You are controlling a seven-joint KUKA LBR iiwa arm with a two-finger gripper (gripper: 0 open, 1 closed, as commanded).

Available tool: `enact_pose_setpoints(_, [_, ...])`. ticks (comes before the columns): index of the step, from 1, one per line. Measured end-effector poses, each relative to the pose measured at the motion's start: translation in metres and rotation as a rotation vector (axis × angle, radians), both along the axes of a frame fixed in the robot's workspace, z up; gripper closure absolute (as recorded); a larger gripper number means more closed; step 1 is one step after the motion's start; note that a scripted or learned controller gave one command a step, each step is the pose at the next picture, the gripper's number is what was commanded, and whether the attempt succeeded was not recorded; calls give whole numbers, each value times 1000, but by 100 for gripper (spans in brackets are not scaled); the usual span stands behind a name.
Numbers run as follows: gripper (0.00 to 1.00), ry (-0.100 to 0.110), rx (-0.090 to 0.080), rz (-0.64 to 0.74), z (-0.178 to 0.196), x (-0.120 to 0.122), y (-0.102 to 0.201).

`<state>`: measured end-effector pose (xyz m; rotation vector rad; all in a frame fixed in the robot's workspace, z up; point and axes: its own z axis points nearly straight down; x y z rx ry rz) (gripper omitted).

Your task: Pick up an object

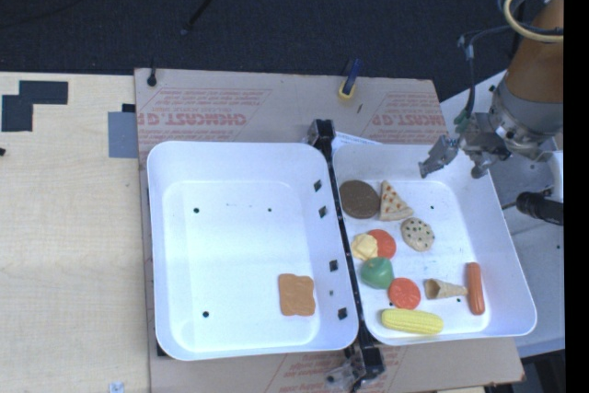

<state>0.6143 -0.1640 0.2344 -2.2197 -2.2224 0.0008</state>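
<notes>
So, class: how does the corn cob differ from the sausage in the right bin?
The corn cob is yellow and bumpy; the sausage is red-orange and smooth. The corn cob lies crosswise near the right bin's front edge; the sausage lies lengthwise by its right wall. The corn cob looks thicker. Both are long, rounded toy foods.

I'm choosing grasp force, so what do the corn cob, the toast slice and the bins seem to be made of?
Corn cob: likely moulded plastic, uniform yellow with a slight sheen.
Toast slice: probably plastic or foam, flat matte orange-brown; the view leaves it open.
Left bin and right bin: smooth glossy white, apparently thin moulded plastic with rounded rims.
</notes>
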Motion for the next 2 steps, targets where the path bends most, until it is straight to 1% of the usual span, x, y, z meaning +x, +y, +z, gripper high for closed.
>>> enact_pose_setpoints(1, [0, 16, 4, -1, -129, -40, 1])
enact_pose_setpoints(2, [0, -2, 1, -3, -145, -88, 14])
